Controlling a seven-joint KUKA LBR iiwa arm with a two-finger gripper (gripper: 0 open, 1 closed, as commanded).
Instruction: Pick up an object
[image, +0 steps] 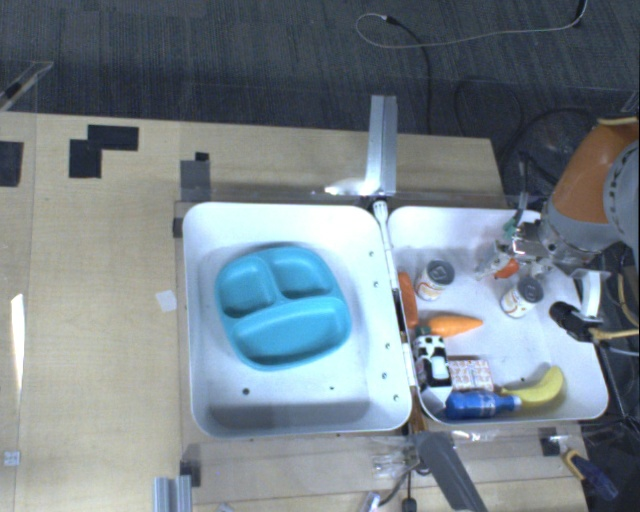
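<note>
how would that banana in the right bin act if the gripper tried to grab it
The banana looks like smooth moulded plastic, so probably light, stiff and a bit slippery. Its curved shape may pivot or slide against the bin wall if pinched off-centre.

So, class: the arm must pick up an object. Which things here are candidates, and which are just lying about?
Candidates, right bin:
carrot
banana
blue bottle
small jar

Lying about:
blue divided plate, in the left bin
cable on the floor

The gripper hangs over the right bin.
</note>
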